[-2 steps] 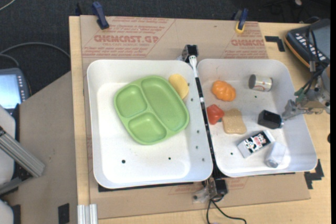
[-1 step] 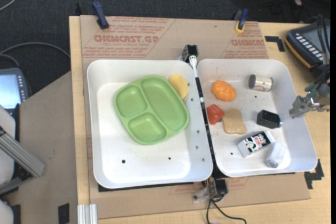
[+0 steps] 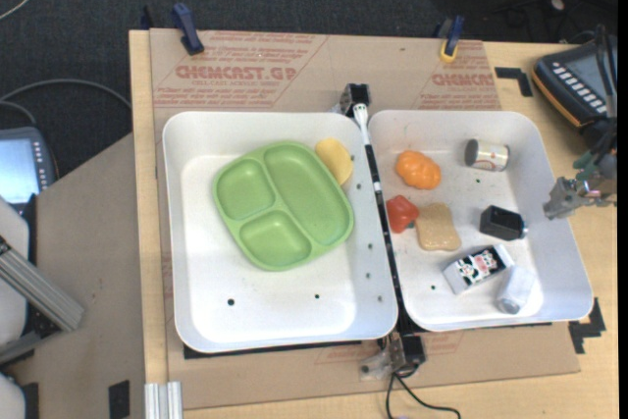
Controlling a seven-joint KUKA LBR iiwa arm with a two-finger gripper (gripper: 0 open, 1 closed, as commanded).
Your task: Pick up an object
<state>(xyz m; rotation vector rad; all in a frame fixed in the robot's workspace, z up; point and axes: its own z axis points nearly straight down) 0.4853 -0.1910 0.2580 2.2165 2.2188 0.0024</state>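
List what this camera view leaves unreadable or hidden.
- Gripper: at the right bin's edge, small and blurred, with the arm cut off by the frame.
- Yellow item: partly tucked behind the green tray, so its shape is unclear.
- Carton: print too small to read.
- Pale object beside it: blurred, identity unclear.

At the right edge of the camera view shows a small part of the robot: a pale grey metal tool (image 3: 569, 195) of blocky, angular pieces, with a tiny green spot and a reddish spot on top. Thin dark cables (image 3: 601, 147) loop above it. Its finer details are too small and blurred to tell.
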